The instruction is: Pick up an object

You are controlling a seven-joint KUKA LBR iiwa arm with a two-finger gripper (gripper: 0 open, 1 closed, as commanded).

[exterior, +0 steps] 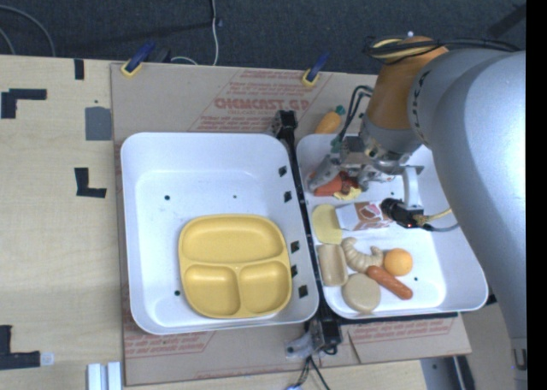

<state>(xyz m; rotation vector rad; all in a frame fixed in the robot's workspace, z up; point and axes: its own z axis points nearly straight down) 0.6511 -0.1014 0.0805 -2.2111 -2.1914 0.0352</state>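
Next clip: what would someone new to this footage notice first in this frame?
The big grey arm with its orange band, reaching in from the right over the far end of the right bin. Next, the yellow divided tray lying alone in the left bin. Then the cluster of toy foods at the right bin's near end, including an orange ball and a carrot.

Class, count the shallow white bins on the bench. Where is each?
2. The left bin holds a yellow divided tray; the right bin, touching it, holds toy food beneath the arm.
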